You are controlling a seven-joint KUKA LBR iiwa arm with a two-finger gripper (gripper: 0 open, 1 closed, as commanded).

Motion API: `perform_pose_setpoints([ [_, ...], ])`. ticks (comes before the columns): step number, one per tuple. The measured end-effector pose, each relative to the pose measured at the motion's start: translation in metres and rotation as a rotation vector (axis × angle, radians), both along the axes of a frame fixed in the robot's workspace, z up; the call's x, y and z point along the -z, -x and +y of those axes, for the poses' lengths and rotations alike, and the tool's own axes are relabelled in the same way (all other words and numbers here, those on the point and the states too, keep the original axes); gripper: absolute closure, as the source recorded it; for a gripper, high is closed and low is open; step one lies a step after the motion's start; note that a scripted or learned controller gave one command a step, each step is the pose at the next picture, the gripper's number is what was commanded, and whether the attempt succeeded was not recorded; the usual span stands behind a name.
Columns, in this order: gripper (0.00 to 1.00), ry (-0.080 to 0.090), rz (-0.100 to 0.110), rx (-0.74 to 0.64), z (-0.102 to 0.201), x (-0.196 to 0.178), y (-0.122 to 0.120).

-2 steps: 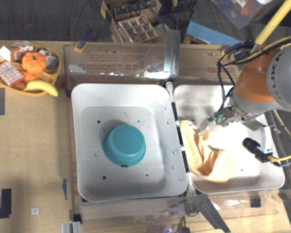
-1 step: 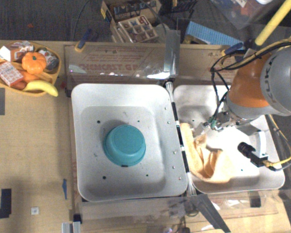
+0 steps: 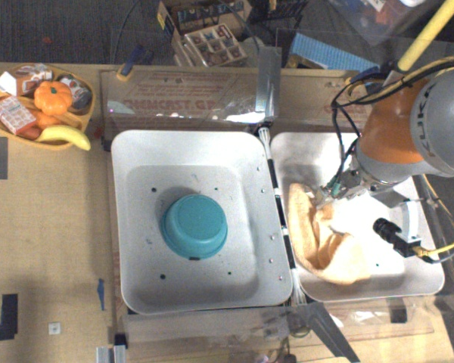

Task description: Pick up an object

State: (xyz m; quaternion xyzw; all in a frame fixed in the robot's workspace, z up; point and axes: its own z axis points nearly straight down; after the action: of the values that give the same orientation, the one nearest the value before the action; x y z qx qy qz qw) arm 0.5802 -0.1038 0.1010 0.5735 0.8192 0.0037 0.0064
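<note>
- The grey arm with the orange band (image 3: 397, 138) reaches into the right-hand white bin (image 3: 431, 282).
- A crumpled tan cloth (image 3: 318, 240) lies at that bin's left side; it looks soft, light and limp, best pinched at a raised fold.
- An upturned teal plastic bowl (image 3: 195, 226) sits in the left-hand white bin (image 3: 136, 165).
- The gripper (image 3: 334, 191) is at the cloth's far edge; whether its jaws are open or closed cannot be told.

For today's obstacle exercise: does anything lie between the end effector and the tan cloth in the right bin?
Nothing visible does. The end effector is at the cloth's upper edge in the right bin. The teal bowl sits apart in the left bin.
</note>
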Motion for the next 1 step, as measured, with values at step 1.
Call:
perform_pose_setpoints([
  [1, 0.0, 0.0, 0.0, 0.0, 0.0, 0.0, 0.0],
])
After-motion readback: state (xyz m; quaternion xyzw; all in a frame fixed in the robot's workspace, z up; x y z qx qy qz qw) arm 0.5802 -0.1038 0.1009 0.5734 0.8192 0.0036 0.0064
